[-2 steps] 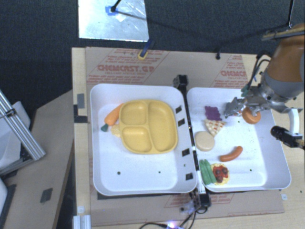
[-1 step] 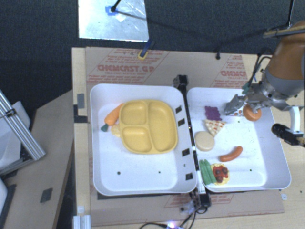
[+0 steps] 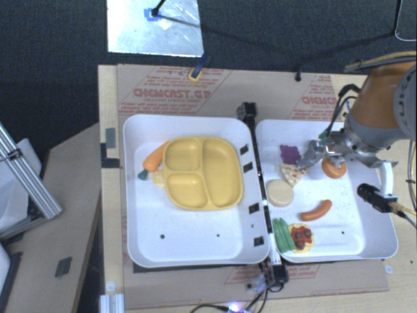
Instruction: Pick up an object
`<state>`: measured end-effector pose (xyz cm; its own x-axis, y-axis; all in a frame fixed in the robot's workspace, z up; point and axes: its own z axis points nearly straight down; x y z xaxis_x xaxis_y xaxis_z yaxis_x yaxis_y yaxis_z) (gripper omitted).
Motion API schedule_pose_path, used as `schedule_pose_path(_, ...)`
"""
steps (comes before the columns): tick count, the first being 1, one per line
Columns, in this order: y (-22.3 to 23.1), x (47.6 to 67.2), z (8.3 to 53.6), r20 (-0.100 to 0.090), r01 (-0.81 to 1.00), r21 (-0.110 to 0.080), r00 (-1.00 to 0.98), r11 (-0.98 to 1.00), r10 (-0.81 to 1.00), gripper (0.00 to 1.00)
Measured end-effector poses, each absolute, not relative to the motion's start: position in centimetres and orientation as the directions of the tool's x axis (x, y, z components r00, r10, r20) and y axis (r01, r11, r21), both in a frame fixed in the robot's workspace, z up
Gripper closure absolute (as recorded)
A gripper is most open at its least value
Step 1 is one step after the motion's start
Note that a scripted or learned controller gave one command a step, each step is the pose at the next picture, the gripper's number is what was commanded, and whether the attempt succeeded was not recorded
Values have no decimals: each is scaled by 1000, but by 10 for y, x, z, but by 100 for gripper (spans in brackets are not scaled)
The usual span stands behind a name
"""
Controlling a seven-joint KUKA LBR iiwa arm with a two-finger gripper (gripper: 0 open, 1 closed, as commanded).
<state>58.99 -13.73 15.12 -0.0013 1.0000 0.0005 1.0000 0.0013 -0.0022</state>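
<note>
The brown board on the counter (image 3: 85,175) says CHEMCAST GP in red letters, once behind each bin. There are two white bins. The left bin (image 3: 140,240) has one yellow tray (image 3: 199,173) and one toy carrot (image 3: 154,156) beside it. The right bin (image 3: 374,237) has a purple toy (image 3: 289,153), a pizza slice (image 3: 290,173), a round cookie (image 3: 281,192), a sausage (image 3: 316,210), green beans (image 3: 281,233), a little pizza (image 3: 301,236) and an orange tomato (image 3: 334,169). The jaws (image 3: 313,155) hang low by the pizza slice. I cannot tell if they are open or holding anything.
</note>
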Motion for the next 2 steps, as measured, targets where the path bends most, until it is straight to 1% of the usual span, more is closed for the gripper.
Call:
schedule_pose_path(1,-144,586,93,1,1000,-1,-1,1,1000,0)
schedule_pose_path(2,-144,589,90,2,1000,5,-2,2,1000,0)
